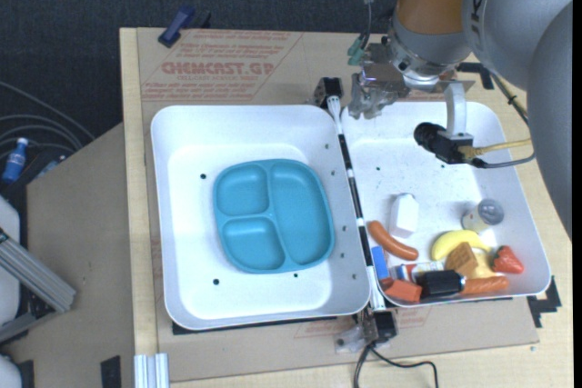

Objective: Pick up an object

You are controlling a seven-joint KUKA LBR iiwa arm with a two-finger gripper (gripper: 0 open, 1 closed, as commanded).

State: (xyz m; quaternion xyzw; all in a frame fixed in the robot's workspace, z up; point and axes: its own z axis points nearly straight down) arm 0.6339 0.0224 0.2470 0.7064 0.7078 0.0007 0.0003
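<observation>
Brown board bench (227, 59) over dark carpet, bearing 2 shallow white bins side by side. Gripper (368, 95) hanging low at the far left corner of the right bin (391, 164), just beside the seam with the left bin (182, 159) and close to the back rim; impossible to tell whether wide or narrow from this angle, and nothing visibly held. Directly beneath: bare white bin floor, no object. Nearest candidate a white block (403, 213), standing apart toward the near side; next a sausage (393, 243) lying slantwise against the seam wall. Farther out, everything crowded into the near right corner: banana (453, 242), grey round piece (489, 212), red strawberry-like piece (509, 261), black item (441, 283) and orange carrot (486, 284), touching or overlapping. In the left bin, 1 blue divided plate (273, 213), well apart from the gripper. Task judged not yet begun. Main risk: closing at the present spot and gripping air, or striking the corner rim or seam wall on descent. Second risk: heading into the crowded corner, nudging 2 or 3 pieces at once, pinching an edge and dropping it. Sausage awkward too, tight against the wall, little room on that side. Plate likely too broad and flat for a clean grasp. White block probably the safest target, standing free of its neighbours.
</observation>
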